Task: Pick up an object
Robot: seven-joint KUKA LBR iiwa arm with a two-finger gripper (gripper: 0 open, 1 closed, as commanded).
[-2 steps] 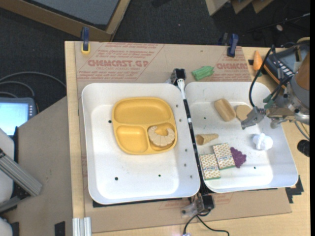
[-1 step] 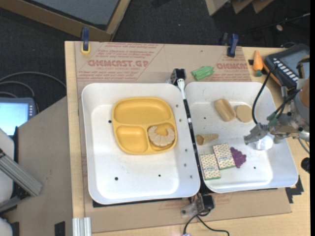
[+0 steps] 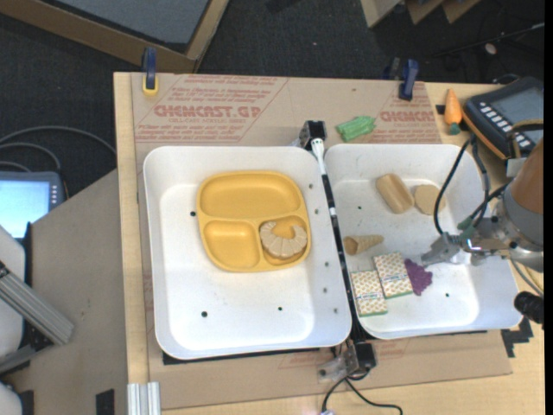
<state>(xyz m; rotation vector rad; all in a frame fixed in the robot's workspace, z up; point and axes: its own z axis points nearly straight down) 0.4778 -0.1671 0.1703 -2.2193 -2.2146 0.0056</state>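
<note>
Tool (image 3: 441, 253), finger state unclear, sits just right of purple object (image 3: 418, 276).

Lab — clamped bench (image 3: 216, 111), cables

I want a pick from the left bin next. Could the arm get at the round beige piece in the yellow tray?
Probably yes. The round beige piece lies uncovered in the yellow tray's lower right compartment, near the bins' divider. The gripper sits low in the right bin, so it must lift over that divider.

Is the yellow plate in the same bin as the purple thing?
No, the yellow plate sits in the left bin, the purple thing in the right bin.
</note>
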